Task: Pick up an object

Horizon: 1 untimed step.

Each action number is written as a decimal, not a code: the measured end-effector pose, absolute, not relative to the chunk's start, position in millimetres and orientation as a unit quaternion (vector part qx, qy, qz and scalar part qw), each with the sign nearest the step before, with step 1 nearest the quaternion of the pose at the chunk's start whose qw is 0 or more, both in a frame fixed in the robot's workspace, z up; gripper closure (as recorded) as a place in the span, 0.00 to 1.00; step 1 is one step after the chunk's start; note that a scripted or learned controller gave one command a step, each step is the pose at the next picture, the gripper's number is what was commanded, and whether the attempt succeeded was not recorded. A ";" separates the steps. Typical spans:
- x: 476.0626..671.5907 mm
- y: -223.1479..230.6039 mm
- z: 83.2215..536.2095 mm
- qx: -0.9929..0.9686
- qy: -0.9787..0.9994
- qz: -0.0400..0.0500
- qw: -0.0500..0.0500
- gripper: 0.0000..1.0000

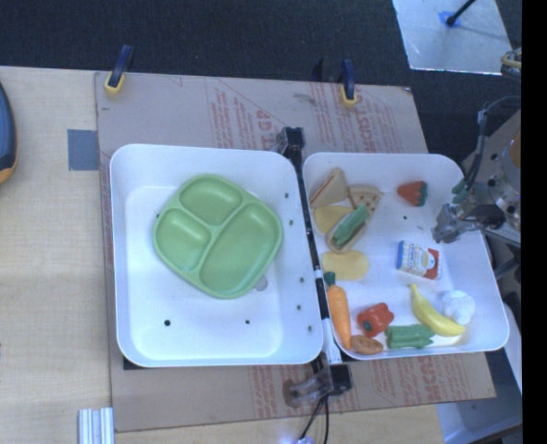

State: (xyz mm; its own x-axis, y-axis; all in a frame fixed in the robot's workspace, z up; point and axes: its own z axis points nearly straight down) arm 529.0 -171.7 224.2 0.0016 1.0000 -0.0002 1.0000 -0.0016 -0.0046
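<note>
Wooden bench [42, 276], right bin [481, 276], small white-red-blue carton [418, 260]

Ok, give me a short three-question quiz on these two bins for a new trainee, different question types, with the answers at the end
1. True or false: the green plate lies in the left bin.
2. Which item lies nearest the gripper? A banana, B carrot, C milk carton.
3. Fill in: the strawberry lies in the ___ bin.

Key: 1 true; 2 C; 3 right.
</note>
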 end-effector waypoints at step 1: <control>599.0 -153.7 204.8 -0.704 -0.710 0.000 -0.001 1.00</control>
